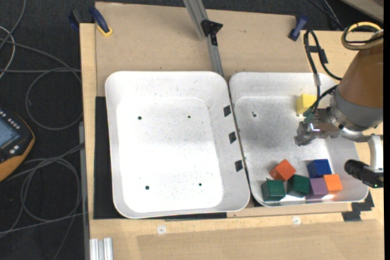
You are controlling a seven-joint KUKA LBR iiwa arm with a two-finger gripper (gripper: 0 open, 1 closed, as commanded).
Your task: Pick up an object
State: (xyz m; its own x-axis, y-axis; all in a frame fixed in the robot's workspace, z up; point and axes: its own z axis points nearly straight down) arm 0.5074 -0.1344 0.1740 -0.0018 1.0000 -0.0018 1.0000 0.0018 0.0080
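Observation:
My gripper (304,133) hangs over the right bin (262,131), near its middle right. A yellow block (306,101) lies just behind it, close to the bin's far right wall. Along the bin's front edge sits a cluster of blocks: a red-orange one (283,170), two dark green ones (274,190) (299,184), a blue one (319,167), a purple one (317,186) and an orange one (333,182). The gripper stands a short way behind this cluster, and I see no block in it.
The left bin (170,143) lies beside the right one, with small black clips on the shared rim (232,136). A slanted metal rail (195,3) rises at the back centre. The arm's orange band (365,76) and cables (317,58) overhang the right bin's right side.

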